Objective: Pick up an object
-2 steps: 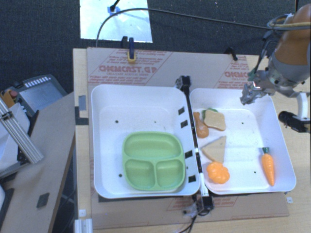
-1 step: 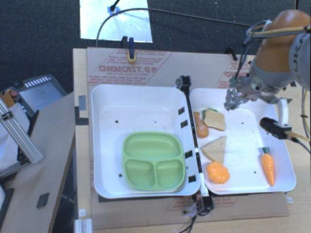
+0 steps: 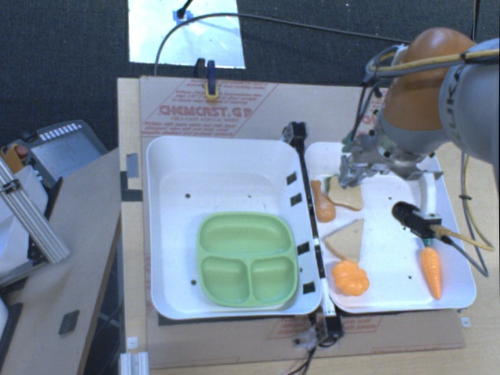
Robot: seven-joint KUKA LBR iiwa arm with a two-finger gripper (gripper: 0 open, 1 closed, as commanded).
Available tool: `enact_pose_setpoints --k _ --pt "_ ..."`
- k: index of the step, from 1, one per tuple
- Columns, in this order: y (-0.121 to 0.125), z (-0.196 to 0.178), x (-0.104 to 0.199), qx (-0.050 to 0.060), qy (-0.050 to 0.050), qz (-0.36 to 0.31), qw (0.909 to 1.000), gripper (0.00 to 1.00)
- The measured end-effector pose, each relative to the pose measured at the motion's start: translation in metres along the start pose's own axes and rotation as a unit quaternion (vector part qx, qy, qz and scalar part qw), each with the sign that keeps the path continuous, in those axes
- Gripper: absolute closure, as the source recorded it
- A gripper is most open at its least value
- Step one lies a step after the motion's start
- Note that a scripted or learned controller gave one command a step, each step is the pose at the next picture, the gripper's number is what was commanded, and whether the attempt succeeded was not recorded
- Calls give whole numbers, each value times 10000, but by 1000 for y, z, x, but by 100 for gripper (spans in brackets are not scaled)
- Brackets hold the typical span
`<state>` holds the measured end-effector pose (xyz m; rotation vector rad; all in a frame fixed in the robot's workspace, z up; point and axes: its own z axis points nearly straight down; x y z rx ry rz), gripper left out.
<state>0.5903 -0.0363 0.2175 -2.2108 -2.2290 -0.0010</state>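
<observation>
Right now the pincer hangs low over the back left part of the right bin, just above a bread slice, the likeliest thing to pick. From this angle I cannot tell whether it is open or closed. A sausage lies just beside the slice, against the wall between the bins. Nearer the front are a second slice and an orange fruit, with a carrot off to the right. The left bin holds a green plate. The slice lies flat, so a closing grip may skate over its top. A descent slightly off could nudge the sausage or jam against the wall.
</observation>
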Motion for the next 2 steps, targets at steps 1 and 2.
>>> enact_pose_setpoints --k 1,2 --pt "-15 7 57 -1 -3 -3 10000 100" --pt "-22 -6 110 -17 -1 -11 10000 100"
